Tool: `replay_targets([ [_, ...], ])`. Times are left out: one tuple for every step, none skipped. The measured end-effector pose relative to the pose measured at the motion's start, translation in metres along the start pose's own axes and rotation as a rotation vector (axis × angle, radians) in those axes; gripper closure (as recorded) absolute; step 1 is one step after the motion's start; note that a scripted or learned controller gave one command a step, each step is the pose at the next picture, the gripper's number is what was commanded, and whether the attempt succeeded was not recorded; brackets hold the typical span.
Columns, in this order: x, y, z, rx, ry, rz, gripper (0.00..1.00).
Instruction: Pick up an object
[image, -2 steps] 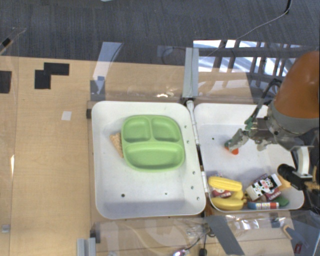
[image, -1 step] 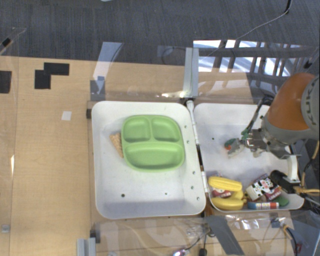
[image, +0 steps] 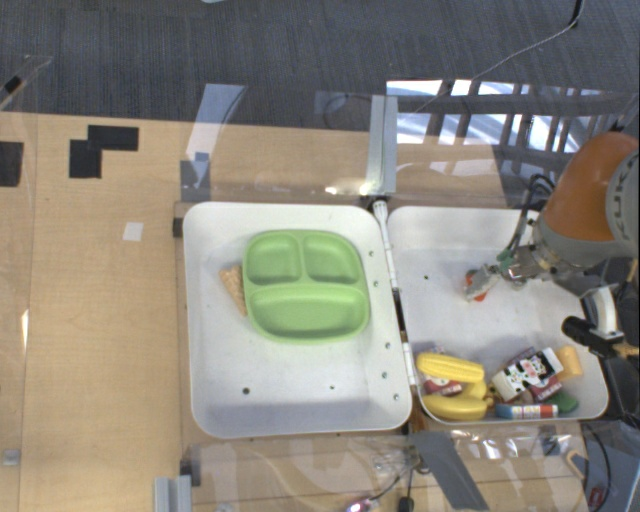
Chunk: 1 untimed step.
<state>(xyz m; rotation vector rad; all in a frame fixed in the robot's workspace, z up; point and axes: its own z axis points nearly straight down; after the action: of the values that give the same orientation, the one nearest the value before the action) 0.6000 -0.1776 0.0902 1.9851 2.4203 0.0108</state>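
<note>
The gripper (image: 480, 283) hangs over the bare upper floor of the right bin (image: 440, 240). Whether it is open or closed cannot be told. The candidate objects lie along that bin's near edge, toward the camera from the gripper: a yellow banana toy (image: 452, 385), long axis roughly left-right, and a black-and-white carton (image: 528, 373) to its right. The left bin (image: 205, 330) holds a green divided plate (image: 304, 285).

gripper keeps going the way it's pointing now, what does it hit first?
The gripper points toward image left and down over the right bin. Straight on, it likely meets bare bin floor first, then the divider wall; the yellow toys sit off that line. Depth is unclear from this view.
</note>
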Motion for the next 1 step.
replay_targets([
  [0.0013,0.0037,-0.0131,-0.008,0.001,0.000,1.00],
])
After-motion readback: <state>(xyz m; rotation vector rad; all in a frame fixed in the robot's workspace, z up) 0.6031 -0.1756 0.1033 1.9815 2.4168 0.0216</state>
